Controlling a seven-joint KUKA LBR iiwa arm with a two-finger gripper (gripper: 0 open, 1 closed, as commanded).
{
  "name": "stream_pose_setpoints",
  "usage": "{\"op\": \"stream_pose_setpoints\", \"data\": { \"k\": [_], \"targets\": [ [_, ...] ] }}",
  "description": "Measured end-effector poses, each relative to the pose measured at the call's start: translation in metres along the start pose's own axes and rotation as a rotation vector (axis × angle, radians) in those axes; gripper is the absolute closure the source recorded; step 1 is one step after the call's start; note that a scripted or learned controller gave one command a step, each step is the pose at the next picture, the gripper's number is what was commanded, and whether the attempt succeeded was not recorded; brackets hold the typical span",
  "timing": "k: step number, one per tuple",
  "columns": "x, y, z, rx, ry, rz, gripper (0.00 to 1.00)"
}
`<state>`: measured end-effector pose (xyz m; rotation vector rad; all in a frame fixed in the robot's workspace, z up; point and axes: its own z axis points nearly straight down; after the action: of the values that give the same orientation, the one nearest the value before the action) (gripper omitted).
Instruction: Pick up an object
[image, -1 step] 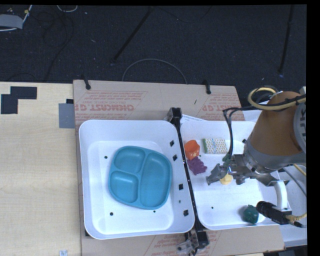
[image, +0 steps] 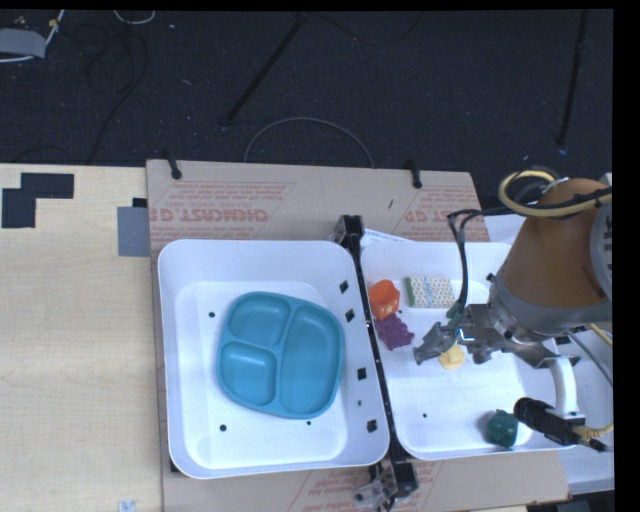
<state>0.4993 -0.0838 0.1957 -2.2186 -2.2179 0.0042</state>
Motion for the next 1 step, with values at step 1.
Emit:
{"op": "stream_pose_setpoints", "data": {
  "k": [1],
  "targets": [
    [-0.0008, -0.0005, 0.0644, 0.005, 0.001, 0.0, 0.0]
  ]
}}
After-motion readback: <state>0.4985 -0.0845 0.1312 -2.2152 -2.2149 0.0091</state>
